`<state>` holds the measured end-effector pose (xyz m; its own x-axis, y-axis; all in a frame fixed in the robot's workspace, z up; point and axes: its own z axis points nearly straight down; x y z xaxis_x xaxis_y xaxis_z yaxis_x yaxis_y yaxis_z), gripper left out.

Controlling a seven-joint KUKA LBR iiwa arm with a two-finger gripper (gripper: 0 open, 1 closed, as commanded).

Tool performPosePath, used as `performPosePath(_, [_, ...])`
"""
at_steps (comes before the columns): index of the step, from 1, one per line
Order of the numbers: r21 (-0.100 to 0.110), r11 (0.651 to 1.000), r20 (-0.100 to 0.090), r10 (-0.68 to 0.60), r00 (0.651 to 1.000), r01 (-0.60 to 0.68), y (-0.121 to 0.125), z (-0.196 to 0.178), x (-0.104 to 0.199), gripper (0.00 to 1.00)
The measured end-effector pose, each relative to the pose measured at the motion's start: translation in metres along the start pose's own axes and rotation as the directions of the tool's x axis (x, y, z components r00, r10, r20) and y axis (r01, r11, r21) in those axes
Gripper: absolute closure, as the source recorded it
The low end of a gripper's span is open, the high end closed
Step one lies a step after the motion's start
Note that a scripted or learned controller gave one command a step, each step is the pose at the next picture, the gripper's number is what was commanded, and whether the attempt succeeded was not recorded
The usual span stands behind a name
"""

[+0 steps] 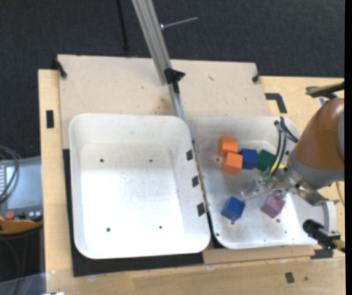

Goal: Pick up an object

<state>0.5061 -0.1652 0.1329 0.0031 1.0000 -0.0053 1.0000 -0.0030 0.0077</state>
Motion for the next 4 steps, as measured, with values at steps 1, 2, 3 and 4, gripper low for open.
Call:
performPosePath(1, [-0.005, 1.0, 0.0, 0.006, 1.0, -0.006, 0.002, -0.012, -0.001, 1.0])
performPosePath(2, [0.001, 1.0, -0.003, -0.001, 1.0, 0.001, 0.005, -0.057, -0.008, 1.0])
performPosePath(3, [0.002, 1.0, -0.003, -0.006, 1.0, 0.006, 0.011, -0.1, -0.01, 1.0])
performPosePath(4, [0.005, 1.0, -0.004, -0.008, 1.0, 0.008, 0.012, -0.12, -0.012, 1.0])
